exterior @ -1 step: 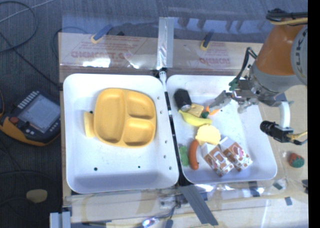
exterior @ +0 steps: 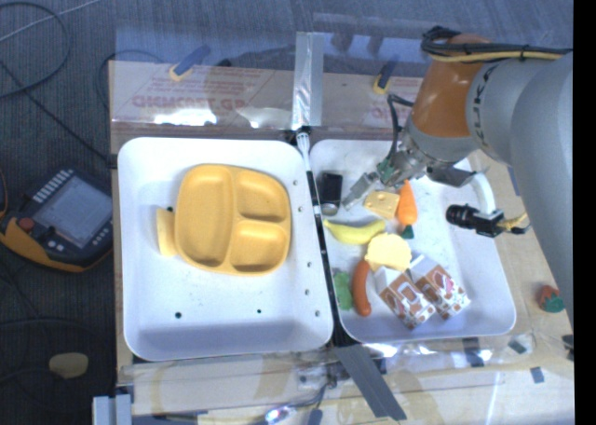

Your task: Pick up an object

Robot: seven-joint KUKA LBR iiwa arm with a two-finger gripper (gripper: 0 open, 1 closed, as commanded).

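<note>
- Bins: two, shallow and white, side by side on the tabletop (exterior: 535, 330): left bin (exterior: 214, 316) and right bin (exterior: 484, 297).
- Left bin: one yellow tray (exterior: 233, 218) with three compartments, at centre.
- At the tray's 9 o'clock edge is one pale yellow piece (exterior: 165, 232). It is partly tucked under the tray and I cannot identify it.
- Right bin, nine loose things:
- one black box (exterior: 328, 188) at 10 o'clock, beside the wall between the bins;
- one yellow wedge (exterior: 380, 204) and one carrot (exterior: 406, 205) toward 12 o'clock, just beside each other;
- one banana (exterior: 354, 230) at 9 o'clock;
- one yellow lump (exterior: 389, 251) at centre;
- one orange-red stick (exterior: 361, 288) and one green piece (exterior: 344, 292) at 7 o'clock, touching;
- two cartons (exterior: 424, 294) at 5 o'clock, pressed together.
- Arm (exterior: 531, 134): one, grey with an orange band (exterior: 447, 102), entering from 3 o'clock and cut off by the frame edge.
- Hand (exterior: 386, 174): over the right bin at 12 o'clock, just above the wedge and carrot. I cannot tell whether it is wide, narrow or gripping.
- Hard to read: the green piece is half hidden by the stick, and the print on the cartons is too small to read.
- Surface: a cardboard sheet (exterior: 205, 97) under clear film lies at the bins' 12 o'clock.
- Room: dark blue-grey carpet (exterior: 93, 4) with loose cables. One pendant (exterior: 58, 218) in an orange casing lies on the carpet at 9 o'clock.
</note>
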